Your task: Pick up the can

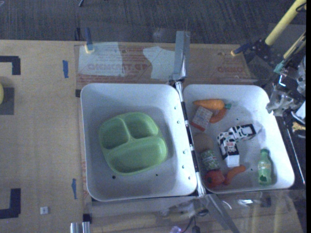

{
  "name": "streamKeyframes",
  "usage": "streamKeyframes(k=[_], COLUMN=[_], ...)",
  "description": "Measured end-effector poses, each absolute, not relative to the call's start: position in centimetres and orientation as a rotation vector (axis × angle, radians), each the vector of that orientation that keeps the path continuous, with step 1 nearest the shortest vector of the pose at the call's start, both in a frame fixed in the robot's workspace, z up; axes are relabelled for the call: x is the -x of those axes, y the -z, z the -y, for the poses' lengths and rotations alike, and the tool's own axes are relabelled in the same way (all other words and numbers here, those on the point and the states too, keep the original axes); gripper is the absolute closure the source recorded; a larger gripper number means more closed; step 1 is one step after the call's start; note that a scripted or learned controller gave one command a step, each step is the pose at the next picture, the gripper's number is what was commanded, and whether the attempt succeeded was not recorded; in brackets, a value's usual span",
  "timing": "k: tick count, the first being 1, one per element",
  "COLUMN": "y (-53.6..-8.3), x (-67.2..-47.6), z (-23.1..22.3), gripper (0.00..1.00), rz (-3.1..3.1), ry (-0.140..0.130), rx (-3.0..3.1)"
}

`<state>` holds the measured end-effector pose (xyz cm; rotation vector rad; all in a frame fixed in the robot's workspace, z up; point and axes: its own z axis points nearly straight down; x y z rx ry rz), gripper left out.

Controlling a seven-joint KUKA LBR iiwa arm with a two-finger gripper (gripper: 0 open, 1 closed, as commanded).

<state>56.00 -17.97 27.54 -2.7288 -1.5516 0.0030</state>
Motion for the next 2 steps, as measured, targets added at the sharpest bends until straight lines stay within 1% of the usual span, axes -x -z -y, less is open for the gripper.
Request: streamKeyframes(k=[1,2], y=[-24.7,-18.3], x=[-48.9,-50.1], z=[16.8,19.6], gripper=[1.0,1.0], rz=[1.156,0.626], ry=[-0.005,-0.007], rx=[2.916,3.074])
